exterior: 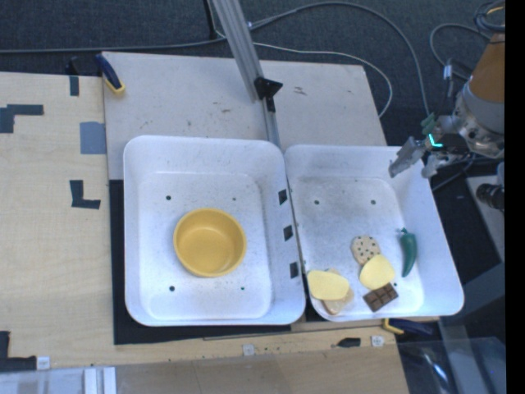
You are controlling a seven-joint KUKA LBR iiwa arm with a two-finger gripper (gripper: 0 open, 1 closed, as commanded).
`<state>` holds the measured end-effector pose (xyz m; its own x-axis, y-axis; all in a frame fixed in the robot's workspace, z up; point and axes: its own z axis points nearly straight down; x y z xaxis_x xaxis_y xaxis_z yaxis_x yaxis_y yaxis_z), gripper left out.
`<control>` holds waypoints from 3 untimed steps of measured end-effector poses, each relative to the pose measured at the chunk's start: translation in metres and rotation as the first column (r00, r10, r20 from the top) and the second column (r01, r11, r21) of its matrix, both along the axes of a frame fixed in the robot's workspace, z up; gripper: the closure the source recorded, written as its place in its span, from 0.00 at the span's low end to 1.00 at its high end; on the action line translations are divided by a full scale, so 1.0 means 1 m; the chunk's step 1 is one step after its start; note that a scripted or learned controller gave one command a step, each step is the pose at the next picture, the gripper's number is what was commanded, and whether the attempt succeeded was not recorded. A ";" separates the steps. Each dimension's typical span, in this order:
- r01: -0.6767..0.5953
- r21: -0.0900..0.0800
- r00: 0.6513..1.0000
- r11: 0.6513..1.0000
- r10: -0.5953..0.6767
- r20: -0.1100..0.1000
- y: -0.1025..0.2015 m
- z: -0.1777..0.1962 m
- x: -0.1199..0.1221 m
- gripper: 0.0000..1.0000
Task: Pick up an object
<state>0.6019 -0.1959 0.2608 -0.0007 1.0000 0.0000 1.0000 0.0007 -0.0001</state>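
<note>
Camera view from above: two white bins sit side by side on the bench. The left bin (143, 171) holds a yellow bowl (209, 242), upright, near its middle. The right bin (344, 171) holds a cluster at its near end: a green chili pepper (407, 251) by the right wall, a speckled cookie (364, 248), a yellow chip-like piece (376, 272) touching a brown chocolate square (381, 296), and another yellow piece (328, 285) lying on a tan slice (335, 305). The gripper (416, 156) hangs over the right bin's far right rim, well apart from that cluster (nothing sits between its fingers); whether they are spread or pressed together cannot be told. No readable writing appears anywhere.
</note>
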 end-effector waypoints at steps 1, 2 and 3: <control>0.000 0.000 1.000 1.000 0.000 0.000 0.000 0.000 0.000 0.00; 0.001 0.001 1.000 1.000 -0.001 -0.004 -0.010 -0.052 0.000 0.00; 0.000 0.001 1.000 1.000 0.000 -0.003 -0.011 -0.098 -0.009 0.00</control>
